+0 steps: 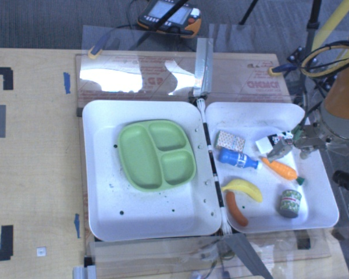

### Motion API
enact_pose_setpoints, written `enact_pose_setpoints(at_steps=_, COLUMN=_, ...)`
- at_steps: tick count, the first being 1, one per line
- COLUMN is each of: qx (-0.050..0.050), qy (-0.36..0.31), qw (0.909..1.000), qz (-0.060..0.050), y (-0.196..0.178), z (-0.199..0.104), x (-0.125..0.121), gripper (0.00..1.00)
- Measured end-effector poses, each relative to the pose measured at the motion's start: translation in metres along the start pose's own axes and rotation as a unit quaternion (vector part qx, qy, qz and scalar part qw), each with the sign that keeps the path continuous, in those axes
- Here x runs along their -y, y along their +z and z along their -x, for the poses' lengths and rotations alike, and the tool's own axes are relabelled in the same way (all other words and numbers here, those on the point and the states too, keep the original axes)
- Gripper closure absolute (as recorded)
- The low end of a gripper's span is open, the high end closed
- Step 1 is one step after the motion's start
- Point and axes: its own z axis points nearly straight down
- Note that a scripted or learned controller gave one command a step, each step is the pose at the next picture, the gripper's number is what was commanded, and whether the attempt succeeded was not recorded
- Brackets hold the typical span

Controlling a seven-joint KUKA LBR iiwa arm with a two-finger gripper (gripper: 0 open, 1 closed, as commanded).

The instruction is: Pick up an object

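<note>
**Carrot under the claw**

Carrot (281,168) lies in right bin (323,182), just below gripper (281,150); nearby bottle (238,159), banana (244,189), can (289,203). Claw state: cannot tell. Judgement: descend straight, straddle the carrot across its width, keep off the bottle. Can and box (230,140) labels unreadable.

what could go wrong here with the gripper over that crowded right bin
1. The gripper hovers where the orange toy carrot, the blue plastic bottle and a small white block lie close together; closing here may pinch two things or nudge one aside.
2. The carrot is slim and tapered, so it may slip out.
3. The gripper is near the right white bin's far wall, which it may clip.
</note>
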Motion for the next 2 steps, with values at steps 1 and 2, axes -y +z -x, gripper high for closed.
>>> enact_pose_setpoints(at_steps=1, qx=0.006, qy=0.020, qw=0.9997, qz=0.013, y=0.0797, z=0.0147, x=0.0295, gripper=0.00)
enact_pose_setpoints(at_steps=2, qx=0.006, qy=0.021, qw=0.9997, qz=0.012, y=0.0707, z=0.0151, x=0.0306, gripper=1.00)
